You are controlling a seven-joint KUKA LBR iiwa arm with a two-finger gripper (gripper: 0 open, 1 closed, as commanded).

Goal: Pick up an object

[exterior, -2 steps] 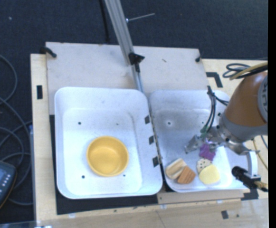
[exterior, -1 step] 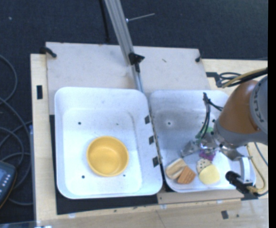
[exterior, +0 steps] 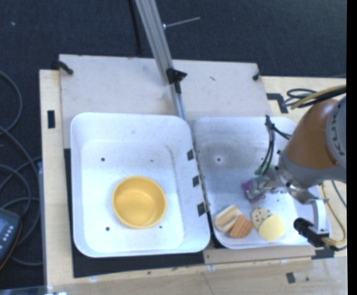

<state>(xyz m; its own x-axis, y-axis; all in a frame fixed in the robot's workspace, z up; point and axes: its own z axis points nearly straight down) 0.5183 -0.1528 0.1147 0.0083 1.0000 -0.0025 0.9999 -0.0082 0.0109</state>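
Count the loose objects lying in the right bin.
4 visible: purple piece under the gripper, tan block, spotted piece and yellow lump along the near wall. The arm may hide more.

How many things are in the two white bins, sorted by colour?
Yellow: 2, round yellow plastic bowl and pale yellow rounded lump
Tan or brown: 2, tan wooden block and orange-brown wedge
Cream speckled: 1, spotted piece
Purple: 1, small purple piece
Total: 6

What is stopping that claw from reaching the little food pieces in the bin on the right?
Nothing visible blocks it. The gripper hangs low in the right bin, close to a small purple object. The bread-like pieces, spotted piece and yellow lemon-like piece lie uncovered along the bin's near edge, just below the gripper.
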